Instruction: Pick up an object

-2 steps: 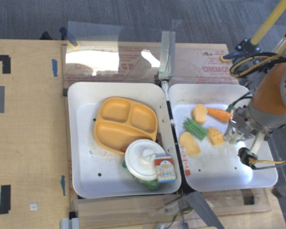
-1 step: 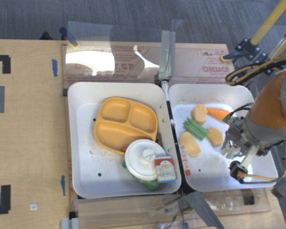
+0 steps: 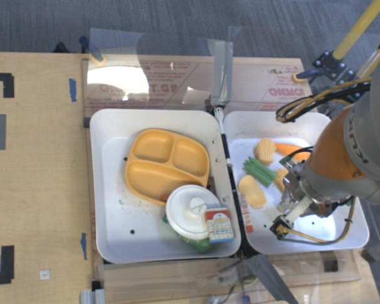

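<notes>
The right bin (image 3: pixel 351 236) holds toy foods. A pale yellow ridged piece (image 3: pixel 265 149) lies at the back, with an orange carrot (image 3: pixel 289 149) beside it. A green bean-like piece (image 3: pixel 259 169) lies slantwise in the middle. In front of it lies a yellow lumpy piece (image 3: pixel 252 190). A small orange-yellow piece (image 3: pixel 280 177) sits right at the gripper's left side. My gripper (image 3: pixel 292 185) hangs low over the middle of the right bin, under the orange-banded wrist, which hides most of it. I see nothing held in it.
The left bin (image 3: pixel 104 170) carries a yellow divided plate (image 3: pixel 166 162), a white round lidded bowl (image 3: pixel 191 210), a small printed carton (image 3: pixel 219 225) and something green (image 3: pixel 201 244) under them. The arm covers the right bin's right half. A clear panel stands behind both bins.
</notes>
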Controlling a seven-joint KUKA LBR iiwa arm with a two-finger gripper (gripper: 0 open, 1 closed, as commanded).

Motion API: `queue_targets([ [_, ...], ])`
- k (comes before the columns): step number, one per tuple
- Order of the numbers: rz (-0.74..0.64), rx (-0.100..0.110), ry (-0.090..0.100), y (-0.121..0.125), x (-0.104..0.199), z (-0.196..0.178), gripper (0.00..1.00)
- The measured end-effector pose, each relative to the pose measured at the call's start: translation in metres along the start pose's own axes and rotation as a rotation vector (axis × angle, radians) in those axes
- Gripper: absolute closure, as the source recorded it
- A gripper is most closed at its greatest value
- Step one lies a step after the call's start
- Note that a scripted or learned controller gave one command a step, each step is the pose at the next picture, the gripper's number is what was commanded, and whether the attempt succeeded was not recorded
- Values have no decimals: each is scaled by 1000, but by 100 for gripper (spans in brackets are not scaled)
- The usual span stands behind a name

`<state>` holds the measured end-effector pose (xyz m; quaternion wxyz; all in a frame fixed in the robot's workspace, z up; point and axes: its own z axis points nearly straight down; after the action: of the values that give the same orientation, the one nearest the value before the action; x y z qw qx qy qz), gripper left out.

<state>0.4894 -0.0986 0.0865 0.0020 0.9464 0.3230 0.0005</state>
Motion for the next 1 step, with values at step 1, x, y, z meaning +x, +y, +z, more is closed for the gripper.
queue_targets([
  [1,26,9,0,-2,-10,-3,100],
])
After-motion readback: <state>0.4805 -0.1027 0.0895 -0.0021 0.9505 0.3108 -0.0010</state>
